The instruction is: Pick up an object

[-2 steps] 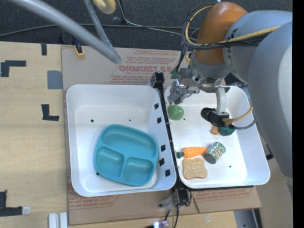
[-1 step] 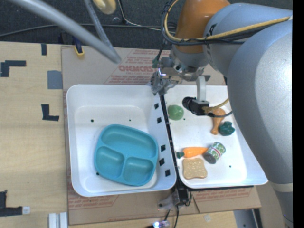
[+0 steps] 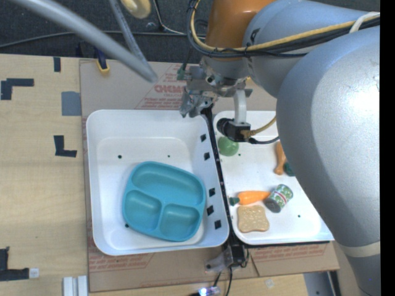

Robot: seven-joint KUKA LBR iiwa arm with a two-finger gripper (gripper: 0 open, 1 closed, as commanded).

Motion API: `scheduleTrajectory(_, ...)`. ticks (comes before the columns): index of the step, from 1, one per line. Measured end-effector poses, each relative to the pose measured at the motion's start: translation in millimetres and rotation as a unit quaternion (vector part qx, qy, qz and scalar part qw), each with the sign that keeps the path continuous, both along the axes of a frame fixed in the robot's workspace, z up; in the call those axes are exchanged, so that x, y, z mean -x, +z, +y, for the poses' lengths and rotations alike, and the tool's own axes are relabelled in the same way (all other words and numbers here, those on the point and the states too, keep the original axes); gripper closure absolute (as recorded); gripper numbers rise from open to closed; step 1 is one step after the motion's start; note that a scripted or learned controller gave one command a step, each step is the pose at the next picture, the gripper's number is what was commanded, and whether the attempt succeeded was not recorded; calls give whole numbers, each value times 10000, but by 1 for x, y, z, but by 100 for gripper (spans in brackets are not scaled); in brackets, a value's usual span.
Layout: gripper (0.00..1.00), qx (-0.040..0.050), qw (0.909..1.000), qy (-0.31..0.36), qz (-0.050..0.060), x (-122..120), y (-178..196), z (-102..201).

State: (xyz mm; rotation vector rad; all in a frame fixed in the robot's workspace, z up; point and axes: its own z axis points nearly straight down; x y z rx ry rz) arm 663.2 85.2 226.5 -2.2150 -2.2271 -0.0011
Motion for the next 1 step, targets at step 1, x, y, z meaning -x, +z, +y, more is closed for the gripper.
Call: scheduleTrajectory(1,0,12,10000,-13,8,1,0,-3)
